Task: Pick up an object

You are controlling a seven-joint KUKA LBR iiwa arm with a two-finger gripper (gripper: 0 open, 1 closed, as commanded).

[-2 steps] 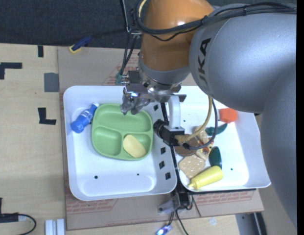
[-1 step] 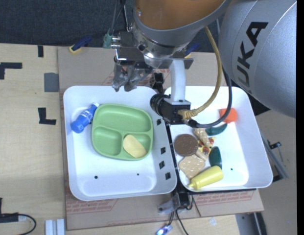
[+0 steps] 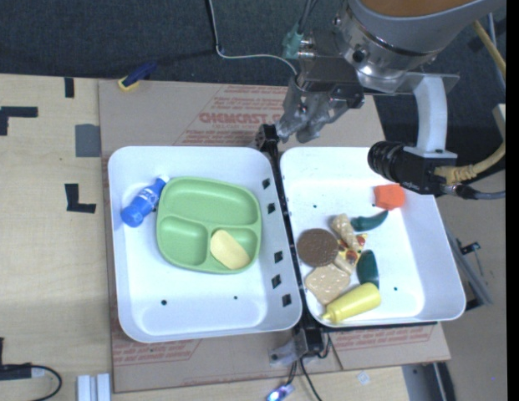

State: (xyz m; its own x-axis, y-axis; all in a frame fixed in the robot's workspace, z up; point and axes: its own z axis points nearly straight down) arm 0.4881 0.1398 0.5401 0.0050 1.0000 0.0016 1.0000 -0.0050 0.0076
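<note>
Dark carpet floor, wooden bench, brown cardboard sheet

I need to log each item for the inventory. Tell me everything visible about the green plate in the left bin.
The green divided plate is a pale green, matte, plastic-looking tray with rounded corners and three compartments. It lies flat, right side up, in the middle of the left white bin. A yellow oval piece sits in its lower right compartment. A blue bottle lies against its upper left edge.

One fixed camera looks slantwise down on both white bins from above.
</note>
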